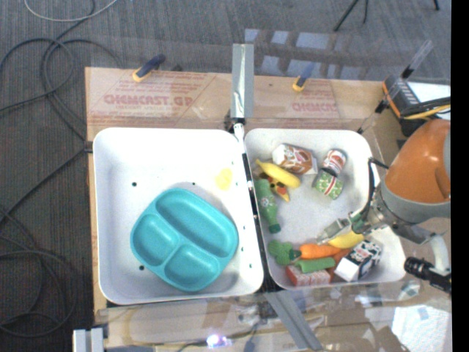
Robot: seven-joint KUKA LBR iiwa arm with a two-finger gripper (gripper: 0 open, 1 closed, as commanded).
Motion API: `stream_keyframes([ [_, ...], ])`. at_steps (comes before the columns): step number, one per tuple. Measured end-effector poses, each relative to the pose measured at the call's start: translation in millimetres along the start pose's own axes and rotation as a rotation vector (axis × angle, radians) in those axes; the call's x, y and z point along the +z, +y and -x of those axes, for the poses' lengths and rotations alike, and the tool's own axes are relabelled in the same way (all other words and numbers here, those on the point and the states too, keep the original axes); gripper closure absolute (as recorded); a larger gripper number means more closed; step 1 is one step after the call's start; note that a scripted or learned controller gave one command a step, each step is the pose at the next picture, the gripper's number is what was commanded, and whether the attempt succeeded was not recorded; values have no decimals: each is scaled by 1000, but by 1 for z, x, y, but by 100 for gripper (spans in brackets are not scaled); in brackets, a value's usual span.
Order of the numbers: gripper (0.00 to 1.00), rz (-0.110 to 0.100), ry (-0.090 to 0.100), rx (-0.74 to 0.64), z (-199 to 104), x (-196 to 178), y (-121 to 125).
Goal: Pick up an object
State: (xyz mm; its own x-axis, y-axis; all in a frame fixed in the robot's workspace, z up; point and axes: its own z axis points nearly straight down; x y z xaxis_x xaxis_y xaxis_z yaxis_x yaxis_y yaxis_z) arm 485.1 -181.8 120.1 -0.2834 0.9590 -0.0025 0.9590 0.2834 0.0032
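Yellow banana (344, 238) flat in right bin (308, 137), above orange carrot (320, 251).

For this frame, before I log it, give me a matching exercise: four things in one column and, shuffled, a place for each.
Things:
1. turquoise divided plastic plate
2. yellow toy banana
3. orange toy carrot
4. small can with red and green label

Places:
A. right bin, far side, close to the left wall
B. left bin, near side
C. right bin, near side
D. right bin, far side, toward the right

Pairs: 1-B, 2-A, 3-C, 4-D
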Motion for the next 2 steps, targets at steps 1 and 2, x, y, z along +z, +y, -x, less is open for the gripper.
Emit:
stream_keyframes([
  [1, 0, 12, -13, -320, -50, 29, 19],
  [2, 0, -1, 1, -385, -20, -167, 13],
])
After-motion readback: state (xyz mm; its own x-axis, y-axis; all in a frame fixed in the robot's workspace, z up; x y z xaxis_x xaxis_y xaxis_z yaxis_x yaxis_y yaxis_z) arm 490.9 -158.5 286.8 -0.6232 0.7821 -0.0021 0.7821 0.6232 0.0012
